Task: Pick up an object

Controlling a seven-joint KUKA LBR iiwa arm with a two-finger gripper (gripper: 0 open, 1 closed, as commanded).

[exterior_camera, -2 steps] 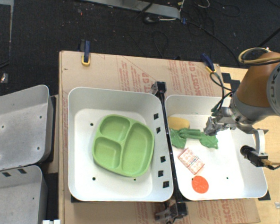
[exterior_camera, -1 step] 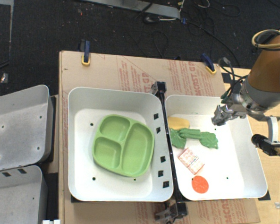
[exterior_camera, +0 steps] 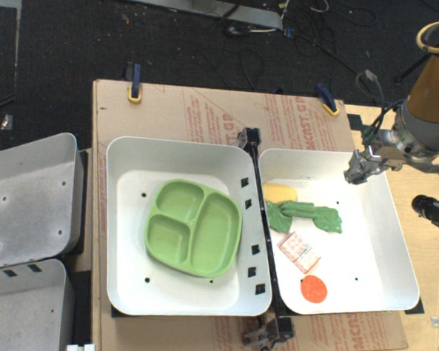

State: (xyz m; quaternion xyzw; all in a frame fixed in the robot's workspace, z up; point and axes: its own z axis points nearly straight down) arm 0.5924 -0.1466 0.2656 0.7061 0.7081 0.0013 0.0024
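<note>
In the right bin [exterior_camera: 393, 241] lie a green soft toy [exterior_camera: 306, 214], a yellow piece [exterior_camera: 280, 192] just behind it, a small red-and-white packet [exterior_camera: 299, 250] and an orange disc [exterior_camera: 314, 289]. My gripper [exterior_camera: 357, 173] hangs over the bin's far right part, to the right of the green toy and apart from it. Nothing shows beneath its tip. The arm with its orange band [exterior_camera: 437, 80] comes in from the upper right.
The left bin [exterior_camera: 130, 173] holds a green divided plate [exterior_camera: 194, 227]. A black divider [exterior_camera: 259, 225] runs between the two bins. White bin lids [exterior_camera: 25, 196] lie off the bench at the left. Clamps [exterior_camera: 135, 84] grip the board's far edge.
</note>
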